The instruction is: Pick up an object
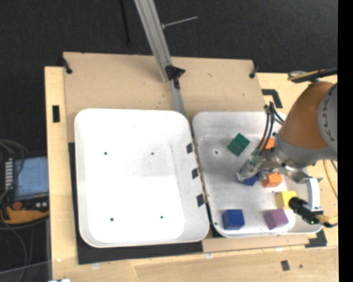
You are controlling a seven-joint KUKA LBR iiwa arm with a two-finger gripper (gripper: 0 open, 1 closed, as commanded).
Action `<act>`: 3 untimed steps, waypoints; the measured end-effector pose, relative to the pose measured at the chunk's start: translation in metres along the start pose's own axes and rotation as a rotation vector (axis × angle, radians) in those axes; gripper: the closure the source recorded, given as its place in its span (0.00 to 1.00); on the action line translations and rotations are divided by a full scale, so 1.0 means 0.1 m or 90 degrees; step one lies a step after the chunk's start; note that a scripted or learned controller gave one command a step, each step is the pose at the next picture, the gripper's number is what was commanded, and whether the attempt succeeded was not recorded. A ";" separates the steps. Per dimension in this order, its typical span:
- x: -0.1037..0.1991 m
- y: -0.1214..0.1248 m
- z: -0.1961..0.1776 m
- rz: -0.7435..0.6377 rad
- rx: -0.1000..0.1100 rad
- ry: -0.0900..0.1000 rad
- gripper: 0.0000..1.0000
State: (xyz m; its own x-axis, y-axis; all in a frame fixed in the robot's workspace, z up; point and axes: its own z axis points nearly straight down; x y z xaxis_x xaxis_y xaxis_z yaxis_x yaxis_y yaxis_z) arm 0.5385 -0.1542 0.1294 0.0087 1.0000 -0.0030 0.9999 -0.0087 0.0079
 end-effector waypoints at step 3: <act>0.05 -0.05 -1.31 -0.009 0.003 0.001 1.00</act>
State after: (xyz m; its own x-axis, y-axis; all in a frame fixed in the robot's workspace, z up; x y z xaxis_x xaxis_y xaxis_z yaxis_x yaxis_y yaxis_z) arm 0.5321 -0.1490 0.2599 -0.0055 1.0000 -0.0008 1.0000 0.0055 0.0029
